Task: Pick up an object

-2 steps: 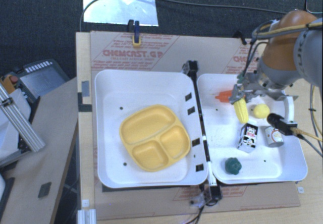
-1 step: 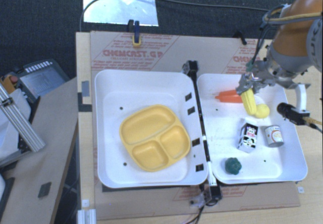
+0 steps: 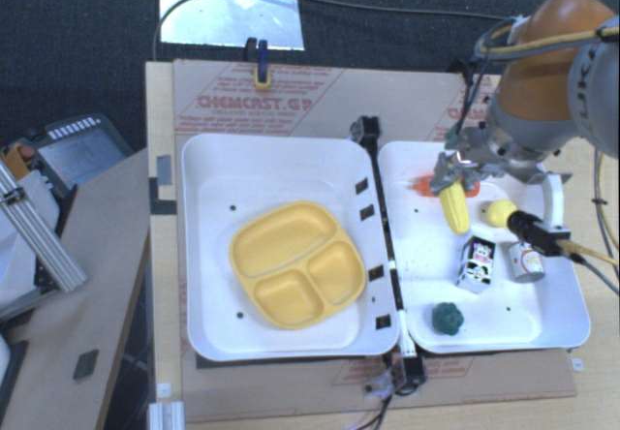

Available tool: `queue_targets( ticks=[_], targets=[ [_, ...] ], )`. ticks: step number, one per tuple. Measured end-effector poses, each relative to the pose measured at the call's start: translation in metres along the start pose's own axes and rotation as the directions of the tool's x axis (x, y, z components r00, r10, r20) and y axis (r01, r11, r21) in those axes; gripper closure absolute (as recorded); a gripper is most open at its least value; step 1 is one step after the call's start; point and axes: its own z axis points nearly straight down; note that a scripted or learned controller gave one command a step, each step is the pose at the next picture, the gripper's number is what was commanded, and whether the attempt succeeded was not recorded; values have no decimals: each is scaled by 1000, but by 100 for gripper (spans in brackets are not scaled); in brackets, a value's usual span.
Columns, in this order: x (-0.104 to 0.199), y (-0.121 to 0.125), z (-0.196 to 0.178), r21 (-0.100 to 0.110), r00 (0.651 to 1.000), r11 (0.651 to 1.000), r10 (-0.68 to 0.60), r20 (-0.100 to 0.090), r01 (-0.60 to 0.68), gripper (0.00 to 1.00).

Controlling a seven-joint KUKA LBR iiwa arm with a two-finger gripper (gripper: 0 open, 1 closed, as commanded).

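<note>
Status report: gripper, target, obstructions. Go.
Gripper low over right bin, at the yellow corn; grip unconfirmed. Orange piece touching beside it. Milk carton, green ball apart, nearer the front.

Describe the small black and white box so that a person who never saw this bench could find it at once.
Look at the right white bin, the one without the yellow divided tray. Near its middle, below the yellow corn cob and above the dark green lump, stands the small box. It is the one thing there with flat sides and black-and-white patches; the neighbour to its right is a round can.
</note>
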Motion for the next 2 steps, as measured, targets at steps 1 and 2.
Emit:
queue_targets(
  ticks=[1,2],
  targets=[
    [57,-21,6,2,1000,1000,-1,-1,1,100],
    [104,-44,16,4,1000,1000,-1,-1,1,100]
  ],
)
